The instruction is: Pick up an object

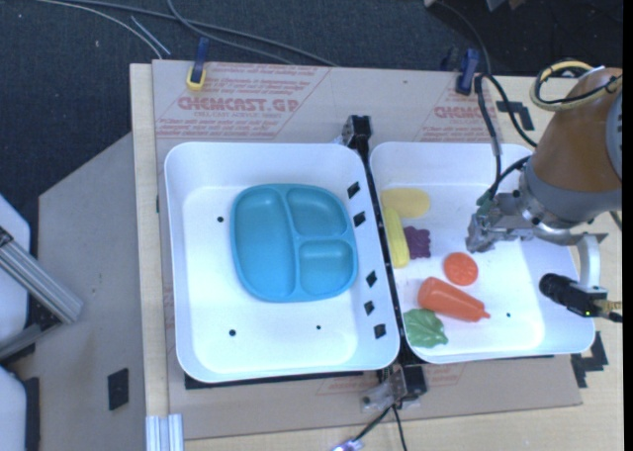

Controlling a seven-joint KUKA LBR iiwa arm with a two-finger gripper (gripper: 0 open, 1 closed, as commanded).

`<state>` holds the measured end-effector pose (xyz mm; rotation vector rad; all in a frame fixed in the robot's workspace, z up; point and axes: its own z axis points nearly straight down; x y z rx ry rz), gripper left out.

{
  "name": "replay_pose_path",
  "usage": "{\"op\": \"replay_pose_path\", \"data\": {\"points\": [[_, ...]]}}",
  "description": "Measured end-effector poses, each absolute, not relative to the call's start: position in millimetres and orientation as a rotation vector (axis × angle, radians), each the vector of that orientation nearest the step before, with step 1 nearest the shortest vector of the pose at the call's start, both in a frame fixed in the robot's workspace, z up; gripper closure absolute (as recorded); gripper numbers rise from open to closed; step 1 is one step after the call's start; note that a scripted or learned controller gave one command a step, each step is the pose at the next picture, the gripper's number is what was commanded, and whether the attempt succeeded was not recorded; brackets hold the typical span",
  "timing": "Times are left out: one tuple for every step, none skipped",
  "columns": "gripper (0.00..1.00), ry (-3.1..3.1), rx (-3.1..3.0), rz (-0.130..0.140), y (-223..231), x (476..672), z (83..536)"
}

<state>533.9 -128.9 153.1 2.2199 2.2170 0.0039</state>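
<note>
I'm watching the orange tomato [460,268] lying in the right bin [554,340], just beside the carrot [453,300]. The gripper [482,234] is hanging just above it; I cannot tell its finger state. A descent risks nudging the tomato against the carrot.

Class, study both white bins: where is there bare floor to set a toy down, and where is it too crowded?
Left bin: bare floor runs all round the blue divided plate, widest along the near edge. Right bin: free near the front right corner, beyond the carrot. Crowded by the divider: banana, grapes, green toy, plus the tomato beneath the gripper.
</note>
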Motion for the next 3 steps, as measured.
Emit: {"op": "replay_pose_path", "data": {"points": [[1.00,2.218,2.217,0.005,-136.2,541.1,211.9],[1.00,2.221,2.220,0.002,-136.2,541.7,217.6],[1.00,2.230,2.220,0.000,-79.7,530.2,210.4]]}}
